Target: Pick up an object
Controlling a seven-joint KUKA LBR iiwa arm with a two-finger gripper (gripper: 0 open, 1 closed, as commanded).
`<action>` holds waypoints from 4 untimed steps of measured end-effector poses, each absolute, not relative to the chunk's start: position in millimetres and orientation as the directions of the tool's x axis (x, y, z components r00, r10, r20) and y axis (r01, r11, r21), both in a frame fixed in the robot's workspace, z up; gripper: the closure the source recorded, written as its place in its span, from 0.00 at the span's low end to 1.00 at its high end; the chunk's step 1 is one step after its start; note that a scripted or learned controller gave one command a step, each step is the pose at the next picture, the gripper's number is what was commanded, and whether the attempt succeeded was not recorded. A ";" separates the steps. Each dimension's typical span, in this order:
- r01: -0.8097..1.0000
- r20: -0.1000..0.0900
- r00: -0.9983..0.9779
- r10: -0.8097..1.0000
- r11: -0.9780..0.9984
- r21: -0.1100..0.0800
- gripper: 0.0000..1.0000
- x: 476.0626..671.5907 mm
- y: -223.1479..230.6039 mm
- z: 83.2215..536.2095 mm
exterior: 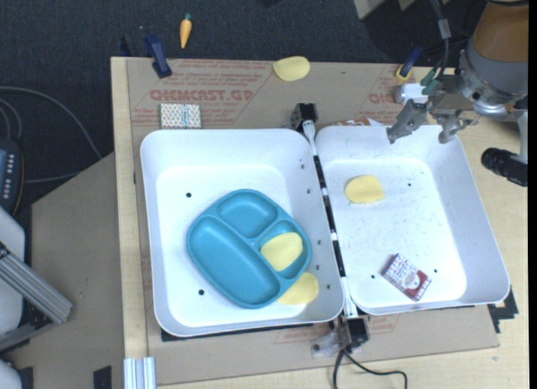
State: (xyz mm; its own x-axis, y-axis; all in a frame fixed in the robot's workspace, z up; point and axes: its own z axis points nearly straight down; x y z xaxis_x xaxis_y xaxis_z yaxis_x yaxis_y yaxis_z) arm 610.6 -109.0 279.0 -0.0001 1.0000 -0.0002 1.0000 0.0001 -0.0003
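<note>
Claw [429,124] wide open with nothing in it, up over the far edge of the right bin [478,236]. Down in that bin, a yellow round piece [364,189] near the middle and a small red packet [406,276] closer to the front. Over in the left bin [168,211], a blue tray [226,253] with one yellow piece [283,249] inside it and another yellow piece [300,290] touching its front edge.
</note>
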 end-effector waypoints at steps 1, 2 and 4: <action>1.000 0.001 0.000 1.000 0.000 -0.006 0.00 633.6 -101.5 144.9; 1.000 0.001 0.001 1.000 -0.001 -0.004 0.00 624.7 -91.7 83.4; 1.000 -0.001 0.000 1.000 0.000 0.002 1.00 617.7 -100.1 116.8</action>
State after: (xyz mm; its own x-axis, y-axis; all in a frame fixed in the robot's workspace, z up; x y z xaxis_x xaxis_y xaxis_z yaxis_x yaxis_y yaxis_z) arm 617.7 -100.1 116.8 0.0001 1.0000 -0.0007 1.0000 -0.0001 0.0023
